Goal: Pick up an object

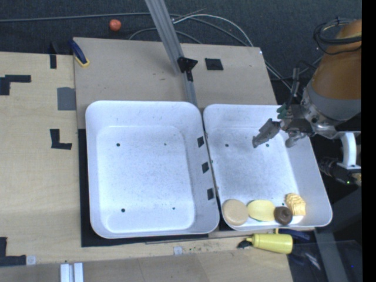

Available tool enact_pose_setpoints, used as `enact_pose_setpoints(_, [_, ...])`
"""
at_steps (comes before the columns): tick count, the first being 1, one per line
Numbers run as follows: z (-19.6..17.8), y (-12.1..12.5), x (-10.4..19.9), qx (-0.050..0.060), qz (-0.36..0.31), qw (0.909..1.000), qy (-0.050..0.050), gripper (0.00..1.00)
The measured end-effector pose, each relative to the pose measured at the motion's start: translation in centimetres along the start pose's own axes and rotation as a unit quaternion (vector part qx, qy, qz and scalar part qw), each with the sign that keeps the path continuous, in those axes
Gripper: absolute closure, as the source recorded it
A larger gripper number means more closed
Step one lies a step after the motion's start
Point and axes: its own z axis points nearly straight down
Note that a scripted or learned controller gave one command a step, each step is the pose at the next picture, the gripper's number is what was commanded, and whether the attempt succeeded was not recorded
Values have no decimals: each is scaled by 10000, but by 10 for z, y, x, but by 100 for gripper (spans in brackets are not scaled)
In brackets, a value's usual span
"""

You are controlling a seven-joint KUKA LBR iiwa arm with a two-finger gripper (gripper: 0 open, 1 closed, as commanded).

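Yellow disc (261,210), near bin (247,157) front wall: probably light, stiff, smooth; I would pinch its rim. My claw (275,133) hangs well apart, spread, gripping nothing.

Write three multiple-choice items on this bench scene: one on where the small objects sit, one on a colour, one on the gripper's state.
1. Where do the small objects lie?
A. Near edge of the right bin
B. Middle of the left bin
C. On the bare bench

2. What colour is the tool lying just outside the right bin's near edge?
A. Red
B. Yellow
C. Green

3. What does the gripper hold?
A. The dark round piece
B. The tan disc
C. Nothing visible

Answers: 1 A, the tan disc, pale yellow piece, dark round piece and yellow ridged piece cluster at the near edge of the right bin. 2 B, the tool is yellow. 3 C, the gripper hovers above the bin, nothing between its fingers.
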Motion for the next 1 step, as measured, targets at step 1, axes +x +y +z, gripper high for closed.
enact_pose_setpoints(1, [87,-36,-47,41,27,10000,4,0])
